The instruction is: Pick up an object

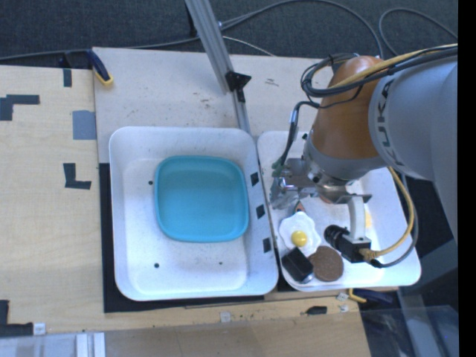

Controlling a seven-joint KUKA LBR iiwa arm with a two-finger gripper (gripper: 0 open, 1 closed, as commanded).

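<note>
Robot claw [286,192], finger state unclear, hovers above a toy fried egg [299,234] in the right bin [394,274]; descend centred over it.

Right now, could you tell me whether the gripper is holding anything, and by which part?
It cannot be told: the gripper is low in the right bin, above the toy fried egg.

a pale wooden table [44,222] with grey tape marks [83,123] stands on dark carpet [89,10]; black cables [297,10] trail across it.

Partly visible dark letters, seemingly "KU", stand on the grey arm [416,117]; nothing else is legible.
</note>
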